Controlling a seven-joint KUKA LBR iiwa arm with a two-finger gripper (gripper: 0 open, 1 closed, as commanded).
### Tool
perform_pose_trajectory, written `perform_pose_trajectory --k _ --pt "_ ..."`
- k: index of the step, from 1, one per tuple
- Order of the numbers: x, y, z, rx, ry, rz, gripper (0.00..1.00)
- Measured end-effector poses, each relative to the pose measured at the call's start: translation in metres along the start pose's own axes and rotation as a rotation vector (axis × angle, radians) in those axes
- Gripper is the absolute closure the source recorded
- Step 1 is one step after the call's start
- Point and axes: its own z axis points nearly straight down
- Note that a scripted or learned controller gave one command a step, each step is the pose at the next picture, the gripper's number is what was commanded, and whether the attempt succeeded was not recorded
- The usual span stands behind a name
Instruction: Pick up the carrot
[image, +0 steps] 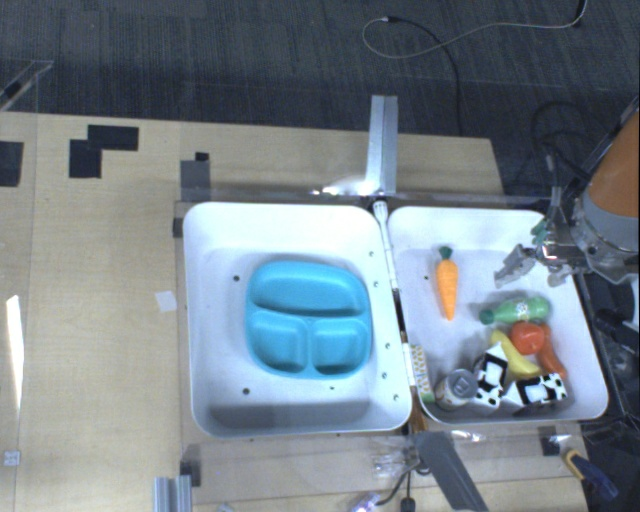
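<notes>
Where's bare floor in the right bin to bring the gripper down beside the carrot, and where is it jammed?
Bare floor lies left of the carrot up to the divider, and above it to the right bin back wall. The gap between carrot and gripper is bare too. The near right corner is crowded: green vegetable, orange toy, black-and-white toys.

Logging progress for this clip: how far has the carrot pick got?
Nothing looks done: the carrot lies on the floor of the right bin, apart from the toy pile. In hand: the gripper sits open over that bin, right of the carrot and not touching it. Left: moving over the carrot, closing on it, lifting.
</notes>
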Motion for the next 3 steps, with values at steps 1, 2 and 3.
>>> perform_pose_trajectory --k 1,2,3 --pt "0.065 0.063 0.116 -0.007 -0.001 0.057 0.00" --pt "0.067 0.066 0.102 -0.015 0.000 0.053 1.00" --pt "0.048 0.039 0.005 -0.002 0.000 0.236 1.00"
